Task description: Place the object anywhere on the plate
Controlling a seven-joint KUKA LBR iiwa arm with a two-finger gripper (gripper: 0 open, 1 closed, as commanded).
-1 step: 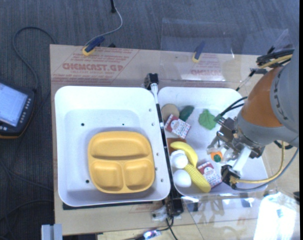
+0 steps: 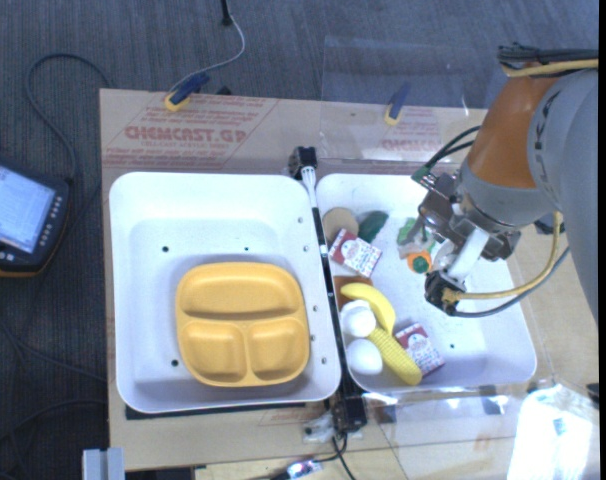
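Note:
A yellow plate [image 2: 243, 320] with three compartments lies in the left bin [image 2: 143, 208], and nothing rests on it. My gripper [image 2: 426, 230] hangs over the upper middle of the right bin [image 2: 503, 348], under the grey wrist with its orange band. Just beside the gripper sit a small green piece [image 2: 411, 231] and a small orange piece [image 2: 418, 262]. Whether either of them is touched by the gripper is hidden by the wrist.
Along the right bin's left side lie a red and white carton [image 2: 358, 256], a dark green item [image 2: 371, 224], a tan round item [image 2: 338, 222], a banana [image 2: 371, 300], two white eggs [image 2: 360, 338], a corn cob [image 2: 395, 355] and a second red carton [image 2: 419, 344].

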